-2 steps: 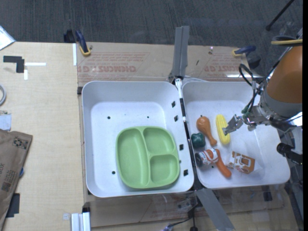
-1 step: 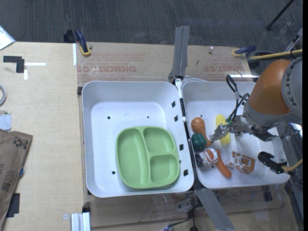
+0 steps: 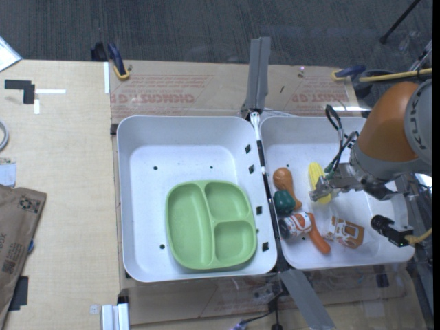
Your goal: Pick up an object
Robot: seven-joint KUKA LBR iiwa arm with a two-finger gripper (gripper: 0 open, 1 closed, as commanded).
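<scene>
Corn (image 3: 315,176) is seen in the right bin (image 3: 289,133), just left of the claw (image 3: 322,194); whether the claw is open cannot be told. The approach seems underway; a descent is needed next.

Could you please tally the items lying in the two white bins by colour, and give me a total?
Green: 2, the divided plate and a small dark green item
Yellow: 1, corn cob
Orange-brown: 2, drumstick-shaped toy and carrot
Red and white: 2, can and small carton
Total: 7
</scene>
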